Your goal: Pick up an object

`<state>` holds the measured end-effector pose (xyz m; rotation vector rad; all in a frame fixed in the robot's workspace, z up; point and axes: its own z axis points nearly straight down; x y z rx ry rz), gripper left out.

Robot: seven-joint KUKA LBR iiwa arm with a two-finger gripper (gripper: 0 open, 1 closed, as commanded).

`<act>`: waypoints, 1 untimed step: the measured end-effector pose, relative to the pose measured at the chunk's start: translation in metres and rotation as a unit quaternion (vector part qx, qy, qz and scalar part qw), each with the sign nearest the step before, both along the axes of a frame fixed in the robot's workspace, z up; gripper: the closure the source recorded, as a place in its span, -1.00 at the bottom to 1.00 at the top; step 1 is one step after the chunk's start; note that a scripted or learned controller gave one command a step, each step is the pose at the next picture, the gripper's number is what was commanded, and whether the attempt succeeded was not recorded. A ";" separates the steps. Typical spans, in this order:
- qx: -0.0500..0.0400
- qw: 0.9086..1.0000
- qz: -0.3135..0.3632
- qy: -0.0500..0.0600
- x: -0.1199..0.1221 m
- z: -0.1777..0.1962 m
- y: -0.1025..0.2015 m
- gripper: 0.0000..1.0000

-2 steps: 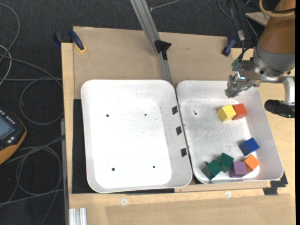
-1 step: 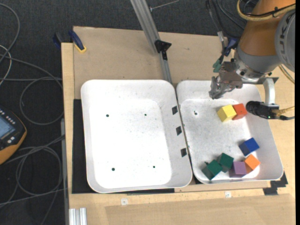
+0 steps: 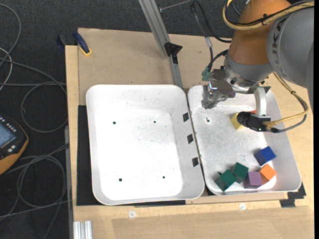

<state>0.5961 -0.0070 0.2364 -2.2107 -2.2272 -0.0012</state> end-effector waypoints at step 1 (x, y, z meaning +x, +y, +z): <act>0.000 1.000 -0.001 0.001 -0.002 -0.009 0.053 1.00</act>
